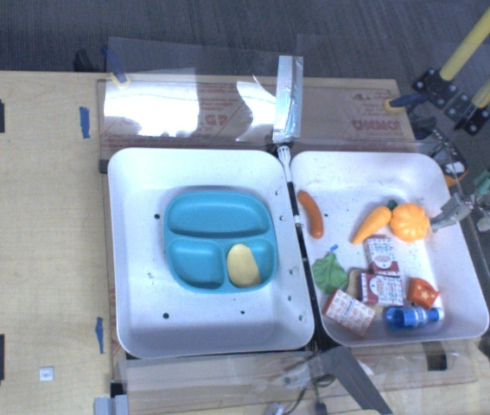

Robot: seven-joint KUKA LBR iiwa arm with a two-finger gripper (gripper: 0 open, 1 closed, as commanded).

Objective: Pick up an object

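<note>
White plastic forms two shallow bins side by side on the wooden table (28,258). In the camera view the claw (454,213) hangs low over the far right edge of the right bin (348,173). It is small and partly blurred, so I cannot tell whether it is apart or together, and nothing can be seen clamped in it.

Just beside the claw, on its view-left side, lies an orange pumpkin toy (410,221), and a carrot (372,224) touches that toy's far side from the claw. Nearer the camera than the claw is a cluster of things: two small cartons (382,255), a red toy (423,292), a blue bottle (412,316), a checked packet (349,310) and a green leaf (329,273). A sausage (311,213) lies across the bin from the claw, by the dividing rim.

Well apart from the claw, the left bin (132,232) holds a blue divided tray (214,219) with a yellow potato (243,265) in its compartment nearest the claw.
</note>
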